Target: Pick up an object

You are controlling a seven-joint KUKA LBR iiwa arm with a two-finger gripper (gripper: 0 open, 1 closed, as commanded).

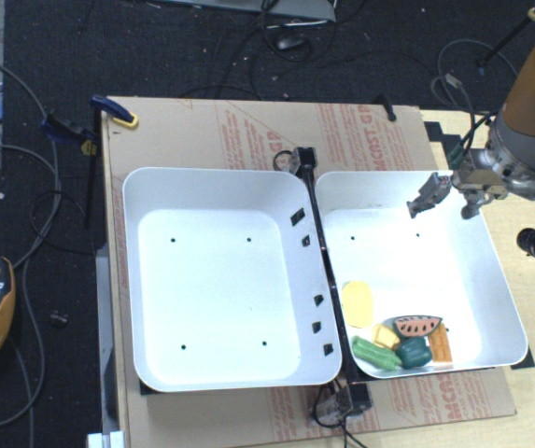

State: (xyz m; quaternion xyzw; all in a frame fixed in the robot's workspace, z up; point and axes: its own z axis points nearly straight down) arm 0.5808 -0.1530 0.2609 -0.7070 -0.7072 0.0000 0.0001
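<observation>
Nothing is lifted yet; the gripper (446, 200) hangs above the right bin (491, 278), jaws seemingly apart and bare; toys (400, 340) wait well apart at its near edge.

A cardboard-covered worktop (248, 129) with red lettering is carrying two shallow white bins side by side, the left bin (136, 278) and the right bin (491, 278) touching along a black divider strip (318, 250) running between them.

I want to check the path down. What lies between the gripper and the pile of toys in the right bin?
Bare white bin floor. In the camera view the gripper hangs over the right bin's far side; the toy pile sits at its near edge.
</observation>
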